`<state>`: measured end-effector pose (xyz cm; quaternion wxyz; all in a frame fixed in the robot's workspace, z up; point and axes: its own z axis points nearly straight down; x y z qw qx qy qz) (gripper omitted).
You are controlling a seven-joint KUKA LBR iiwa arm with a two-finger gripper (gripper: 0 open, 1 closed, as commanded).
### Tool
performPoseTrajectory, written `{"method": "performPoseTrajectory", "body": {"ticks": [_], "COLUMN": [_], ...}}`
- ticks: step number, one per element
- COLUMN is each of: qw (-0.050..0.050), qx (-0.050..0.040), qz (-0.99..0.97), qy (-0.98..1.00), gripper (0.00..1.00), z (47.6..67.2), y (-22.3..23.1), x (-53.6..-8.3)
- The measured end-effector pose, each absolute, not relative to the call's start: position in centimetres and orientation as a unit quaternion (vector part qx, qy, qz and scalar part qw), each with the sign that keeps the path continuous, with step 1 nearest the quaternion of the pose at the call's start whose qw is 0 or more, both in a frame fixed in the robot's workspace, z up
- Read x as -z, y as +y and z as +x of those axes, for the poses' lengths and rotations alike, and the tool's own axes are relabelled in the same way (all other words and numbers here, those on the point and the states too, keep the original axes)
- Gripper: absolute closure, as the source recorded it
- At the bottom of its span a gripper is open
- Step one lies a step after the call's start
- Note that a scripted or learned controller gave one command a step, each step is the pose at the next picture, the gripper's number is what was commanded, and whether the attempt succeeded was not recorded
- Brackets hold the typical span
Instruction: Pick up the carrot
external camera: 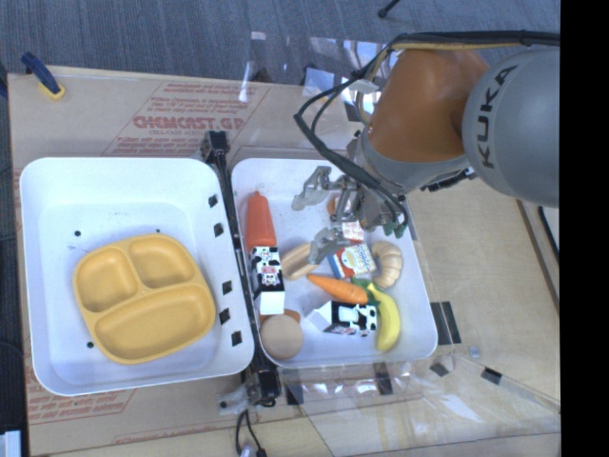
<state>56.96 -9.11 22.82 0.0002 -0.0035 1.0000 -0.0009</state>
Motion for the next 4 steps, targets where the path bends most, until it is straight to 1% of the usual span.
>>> {"method": "performPoseTrajectory", "body": {"ticks": [1,2,3,4], "qw": [-0.005,-0.002,0.001,0.000], "qx": [-0.0011,-0.0004,-0.0003,-0.0082], "qz": [-0.063,-0.049,-0.055,-0.040], "qy": [0.998,0.999,0.999,0.999], "gripper": [0.00,0.00,1.00,1.00], "z": [51.9,48.5,48.8,51.0], "y": [-12.5,-15.2,-14.9,-19.5], "x": [-12.1,-9.0,-10.2,-9.2]}}
